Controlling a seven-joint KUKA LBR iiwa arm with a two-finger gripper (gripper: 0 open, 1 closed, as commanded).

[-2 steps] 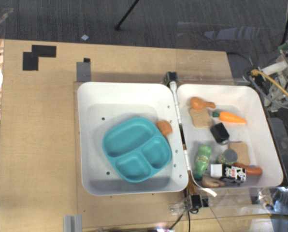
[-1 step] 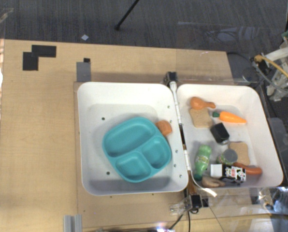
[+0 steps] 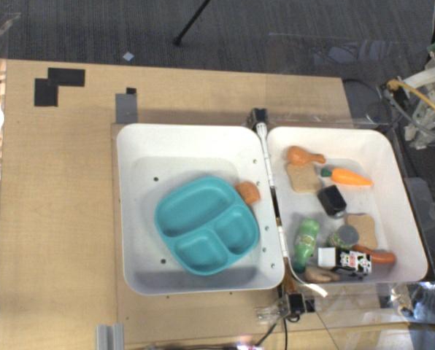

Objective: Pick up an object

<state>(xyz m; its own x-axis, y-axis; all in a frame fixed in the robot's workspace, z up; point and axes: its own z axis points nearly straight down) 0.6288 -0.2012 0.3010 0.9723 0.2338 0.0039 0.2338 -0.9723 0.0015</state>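
The right bin [image 3: 393, 166] holds several small items: an orange drumstick-shaped piece [image 3: 303, 155], a tan bread slice [image 3: 302, 178], an orange carrot [image 3: 349, 178], a black block [image 3: 331, 200], a green bottle [image 3: 305, 241], a grey round lid [image 3: 345, 236] on a second tan slice [image 3: 363, 228], a white and black carton [image 3: 345, 259], a red sausage [image 3: 378, 255] and a tan piece [image 3: 321, 274] at the front edge. The left bin [image 3: 141, 166] bears a teal divided plate [image 3: 206, 225] with a small orange piece [image 3: 248, 192] at its upper right rim.
A metal divider clamp [image 3: 261, 126] sits where the two bins meet at the back. Black tape marks [image 3: 57, 84] lie on the wooden bench at the far left. Cables and hardware [image 3: 422, 104] crowd the right side beyond the bins.
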